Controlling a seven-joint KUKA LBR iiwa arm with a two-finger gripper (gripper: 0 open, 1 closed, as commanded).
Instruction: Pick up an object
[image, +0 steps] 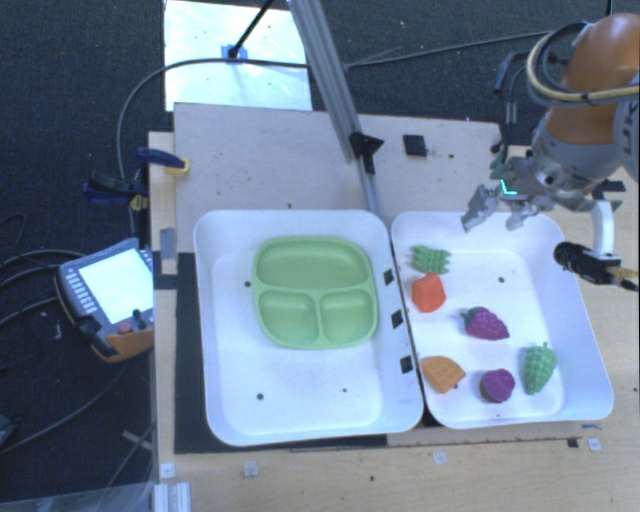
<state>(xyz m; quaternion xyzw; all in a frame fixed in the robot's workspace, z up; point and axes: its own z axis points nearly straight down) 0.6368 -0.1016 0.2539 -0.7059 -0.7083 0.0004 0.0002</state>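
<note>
While the grey arm w/ orange band (597, 60) reaches in from the right, its gripper (498, 212) hangs over the far rim of the right bin (590, 340), near that bin's back edge. The two fingers (477, 212) look spread apart, w/ nothing between them.

Two shallow white bins sit side by side on the bench. The left bin (230, 390) holds a light green divided plate (316, 291), 3 compartments, lying flat toward the bin's back half.

The right bin holds 6 small toy foods, all apart from the gripper. Nearest the gripper, toward the bin's back left: a green leafy piece (431, 260), and just in front of it, almost touching, an orange-red block (428, 293). Approx. mid-bin: a purple grape bunch (486, 323). Along the front: an orange wedge (442, 373) at left, a dark purple round item (497, 384) in the middle, and a green grape-like bunch (538, 367) at right, just beside the purple one.

Left of the bench, on the dark floor, lies a handheld pendant w/ a bright screen (108, 293), cables around it. A slanted metal pole (335, 90) crosses the board behind the bins.
</note>
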